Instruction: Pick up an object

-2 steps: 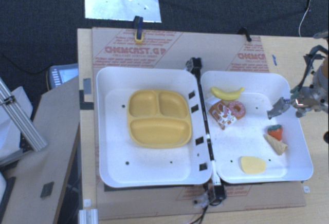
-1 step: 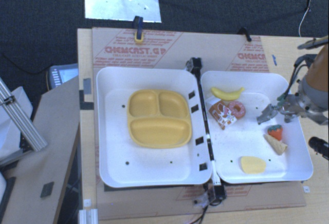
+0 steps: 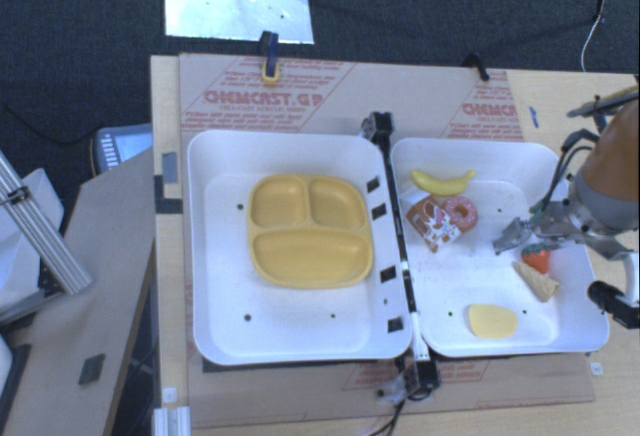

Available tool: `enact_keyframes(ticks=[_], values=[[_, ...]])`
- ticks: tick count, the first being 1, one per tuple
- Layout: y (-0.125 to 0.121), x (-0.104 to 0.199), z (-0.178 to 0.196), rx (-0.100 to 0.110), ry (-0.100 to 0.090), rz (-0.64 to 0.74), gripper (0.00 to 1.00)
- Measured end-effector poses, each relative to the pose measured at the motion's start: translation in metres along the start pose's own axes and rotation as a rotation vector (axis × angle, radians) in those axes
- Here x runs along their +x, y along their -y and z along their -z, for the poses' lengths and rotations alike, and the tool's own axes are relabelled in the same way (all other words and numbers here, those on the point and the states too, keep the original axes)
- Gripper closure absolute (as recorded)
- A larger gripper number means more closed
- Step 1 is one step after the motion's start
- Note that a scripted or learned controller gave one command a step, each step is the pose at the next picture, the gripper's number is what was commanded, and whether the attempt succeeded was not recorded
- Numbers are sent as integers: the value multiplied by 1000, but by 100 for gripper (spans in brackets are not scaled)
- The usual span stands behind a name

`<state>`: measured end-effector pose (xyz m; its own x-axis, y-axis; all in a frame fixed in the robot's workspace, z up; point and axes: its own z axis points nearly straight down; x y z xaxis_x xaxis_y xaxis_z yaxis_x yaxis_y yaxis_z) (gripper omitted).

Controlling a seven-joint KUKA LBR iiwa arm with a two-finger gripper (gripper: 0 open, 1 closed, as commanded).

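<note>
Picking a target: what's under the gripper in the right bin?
Just below the gripper lies a small red-orange piece touching a tan wedge on the right bin floor. The gripper covers the red piece's upper edge.

Wooden bench point(image 3: 165, 254) is carrying a cardboard sheet point(image 3: 340, 94) printed with red lettering. Two shallow white bins are sitting side by side on the sheet: left bin point(image 3: 215, 324), right bin point(image 3: 575, 324), touching along a black centre seam. A yellow clamp point(image 3: 270, 64) is gripping the sheet's far edge.

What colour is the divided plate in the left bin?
Pale yellow. The divided plate shows plainly in the camera view.
</note>
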<state>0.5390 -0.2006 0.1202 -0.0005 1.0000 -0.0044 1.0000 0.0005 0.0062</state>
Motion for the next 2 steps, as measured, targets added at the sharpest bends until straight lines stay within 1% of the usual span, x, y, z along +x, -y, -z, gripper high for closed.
enact_keyframes(ticks=[1, 2], values=[[-2, -1, 15, -7, 4, -1, 100], [6, 0, 70, -1, -2, 3, 100]])
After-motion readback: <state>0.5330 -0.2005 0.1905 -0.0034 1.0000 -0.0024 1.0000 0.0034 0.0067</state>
